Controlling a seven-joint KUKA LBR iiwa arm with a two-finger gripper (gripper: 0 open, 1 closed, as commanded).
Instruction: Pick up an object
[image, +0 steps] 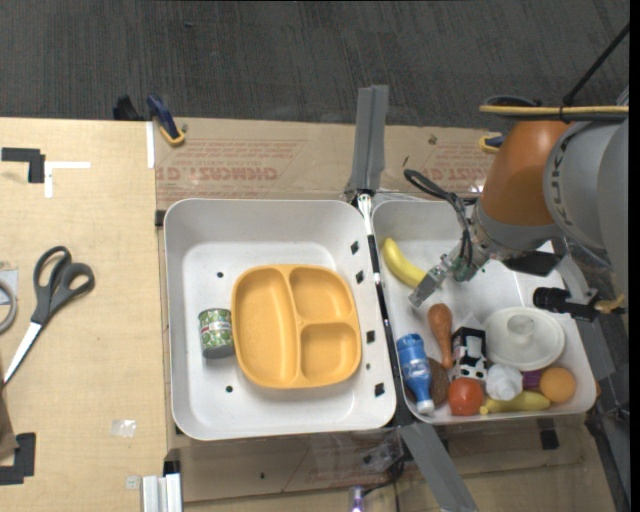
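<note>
Banana (402, 264): long axis diagonal, upper-left to lower-right.
End effector (432, 286): finger state cannot be told.
Tabletop (80, 400): light wood.

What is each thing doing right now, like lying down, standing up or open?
gripper: hanging above the right bin near the banana, gripping nothing visible.
banana: lying flat in the right bin.
blue bottle: lying on its side.
green can: lying on its side beside the yellow tray.
yellow tray: flat, right side up.
scissors: lying slightly open on the bench.
</note>
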